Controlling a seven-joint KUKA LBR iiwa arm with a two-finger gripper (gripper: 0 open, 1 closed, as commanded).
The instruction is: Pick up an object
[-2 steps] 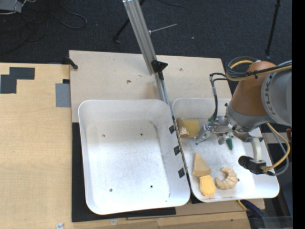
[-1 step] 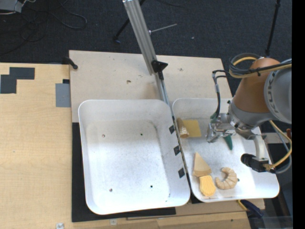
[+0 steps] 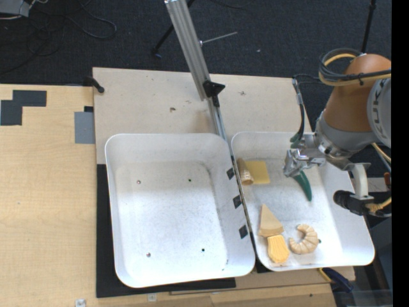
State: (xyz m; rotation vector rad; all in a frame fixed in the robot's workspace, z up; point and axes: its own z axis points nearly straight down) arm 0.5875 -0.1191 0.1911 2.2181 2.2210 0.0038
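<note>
Green object [image 3: 304, 185] hanging pinched in narrow claw [image 3: 295, 166] over right bin [image 3: 358, 251], above its floor

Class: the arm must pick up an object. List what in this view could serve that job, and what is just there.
For the job: gripper; yellow block; wedge; orange piece; shrimp; green piece; right bin.

Just there: left bin; metal post; floor cables.
</note>
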